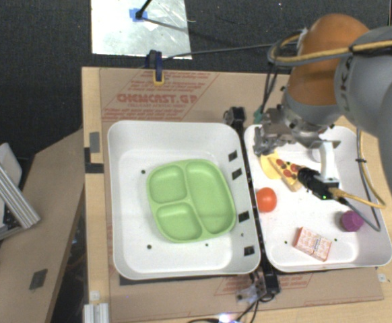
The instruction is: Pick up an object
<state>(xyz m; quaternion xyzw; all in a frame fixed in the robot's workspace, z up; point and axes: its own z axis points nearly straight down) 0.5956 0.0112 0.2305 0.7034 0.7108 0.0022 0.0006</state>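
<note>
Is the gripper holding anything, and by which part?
Cannot tell: the gripper is close over the pizza slice in the right bin, and any contact is hidden.

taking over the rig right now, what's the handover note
Gripper: over the right bin's far left corner, beside the pizza slice; no object visibly held.
Right bin also holds a red ball, a purple piece and a pink packet.
Left bin holds a green tray.
Done: nothing lifted yet.
Left: grasp and lift one object.
</note>
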